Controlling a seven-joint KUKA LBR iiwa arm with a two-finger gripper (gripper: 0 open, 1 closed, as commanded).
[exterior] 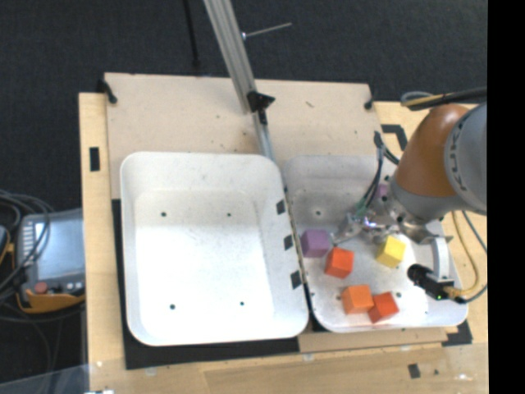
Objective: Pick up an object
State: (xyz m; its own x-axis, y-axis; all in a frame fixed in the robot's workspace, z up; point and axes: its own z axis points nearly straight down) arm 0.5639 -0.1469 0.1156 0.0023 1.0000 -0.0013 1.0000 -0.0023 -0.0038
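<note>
From the overhead camera, I am reaching in from the right over the right-hand bin (328,179), my orange-banded wrist hanging above its far side. My gripper (371,220) is hovering low in that bin, just beside the yellow block (391,251); whether it is open or closed, I cannot tell. A purple block (315,241) and an orange block (339,262) are lying near it, toward the bin's left wall. Two more orange blocks (369,301) are sitting touching at the near edge. The left-hand bin (201,245) is resting alongside on the counter (189,105).

White bins (205,179); purple block (315,241), yellow block (391,251), three orange blocks (339,262); grey arm (472,162) banded orange
</note>
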